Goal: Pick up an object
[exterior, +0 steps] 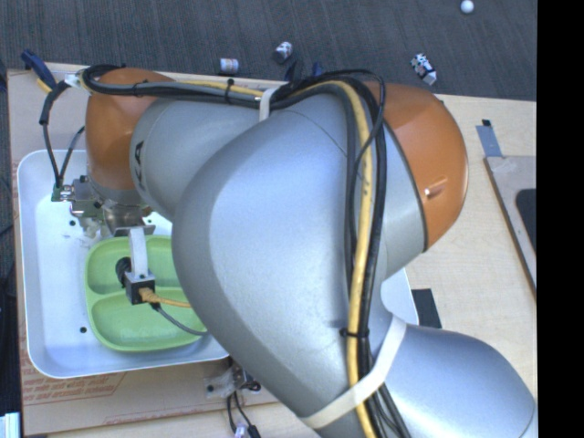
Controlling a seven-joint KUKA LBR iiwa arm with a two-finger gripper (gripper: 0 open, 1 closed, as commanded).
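Grey arm [301, 245] closest, hiding much of white bin [36, 272] — gripper [94, 211] at green tray [119, 331] far edge, spread or pressed together: cannot tell; risk — clipping tray rim, missed grasp.

— We've got the left bin [32, 272] at the left end of the bench [484, 272], with a divided dish [114, 331] lying in its near half.
— And the arm [301, 245] reaches in from the right, covering the dish's right side. Behind the bench we see small bits [284, 51] scattered on the floor [137, 16].
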